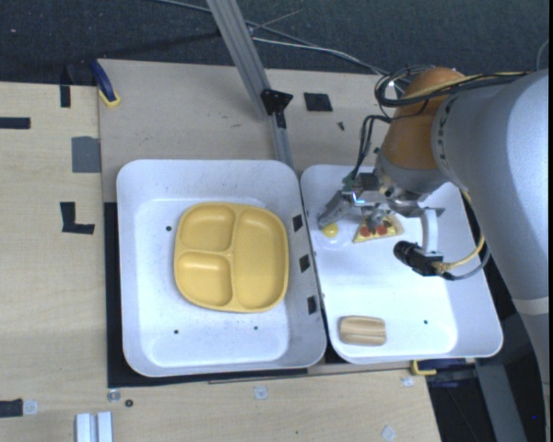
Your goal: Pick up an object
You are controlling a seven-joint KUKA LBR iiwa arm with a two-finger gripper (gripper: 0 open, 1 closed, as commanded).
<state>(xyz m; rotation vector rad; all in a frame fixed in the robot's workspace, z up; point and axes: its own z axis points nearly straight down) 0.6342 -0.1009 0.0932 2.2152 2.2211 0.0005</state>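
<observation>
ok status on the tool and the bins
Tool low in right bin, at small yellow piece; grip unconfirmed. Pizza slice beside it, bread roll near front. Yellow divided plate in left bin.

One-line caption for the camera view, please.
Arm's gripper low in right bin near small toys; yellow plate in left bin.

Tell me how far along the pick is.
Nothing looks lifted yet. The claw is low in the right bin, beside a small yellow piece and a pizza slice toy. The bread roll lies untouched. The grasp and lift are still to come.
</observation>
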